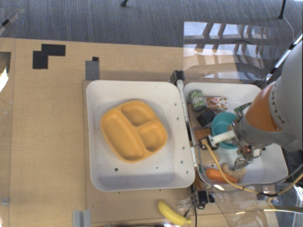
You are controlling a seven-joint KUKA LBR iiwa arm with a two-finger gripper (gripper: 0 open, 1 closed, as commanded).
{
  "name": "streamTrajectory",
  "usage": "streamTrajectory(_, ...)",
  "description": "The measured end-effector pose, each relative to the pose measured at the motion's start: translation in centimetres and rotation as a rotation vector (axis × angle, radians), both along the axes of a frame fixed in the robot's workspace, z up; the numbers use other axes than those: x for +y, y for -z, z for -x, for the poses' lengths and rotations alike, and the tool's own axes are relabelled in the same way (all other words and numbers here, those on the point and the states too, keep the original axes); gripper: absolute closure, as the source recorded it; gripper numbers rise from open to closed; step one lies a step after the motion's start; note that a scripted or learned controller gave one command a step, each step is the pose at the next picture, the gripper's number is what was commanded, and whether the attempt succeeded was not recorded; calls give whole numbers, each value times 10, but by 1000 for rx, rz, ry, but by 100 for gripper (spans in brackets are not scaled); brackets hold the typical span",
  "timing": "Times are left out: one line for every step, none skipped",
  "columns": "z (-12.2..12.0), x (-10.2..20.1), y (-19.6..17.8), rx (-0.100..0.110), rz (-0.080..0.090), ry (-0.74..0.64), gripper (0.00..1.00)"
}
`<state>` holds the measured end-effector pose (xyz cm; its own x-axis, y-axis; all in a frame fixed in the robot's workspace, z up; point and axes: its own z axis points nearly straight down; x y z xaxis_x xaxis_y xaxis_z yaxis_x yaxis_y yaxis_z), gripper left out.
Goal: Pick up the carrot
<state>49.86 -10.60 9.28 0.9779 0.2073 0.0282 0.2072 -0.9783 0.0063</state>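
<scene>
Carrot: low in right bin, crowded; end effector just above, grip state indiscernible. Risk: snagging the neighbouring yellow cable.

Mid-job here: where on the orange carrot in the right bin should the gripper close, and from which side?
Probably grip the small orange carrot mid-length, coming straight down, fingers spanning its narrow width. It lies flat along the right white bin's near wall, a beige ring-shaped object against its right end; the gripper hovers there.
</scene>
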Motion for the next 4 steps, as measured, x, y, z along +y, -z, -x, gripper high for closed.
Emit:
streamTrajectory(-4, -91, -54, 24, 5, -146, 0)
streamTrajectory(10, -3, -74, 28, -6, -212, 0)
streamTrajectory(10, 44, -92, 26, 3, -610, 0)
streamTrajectory(10, 77, -91, 28, 7, -832, 0)
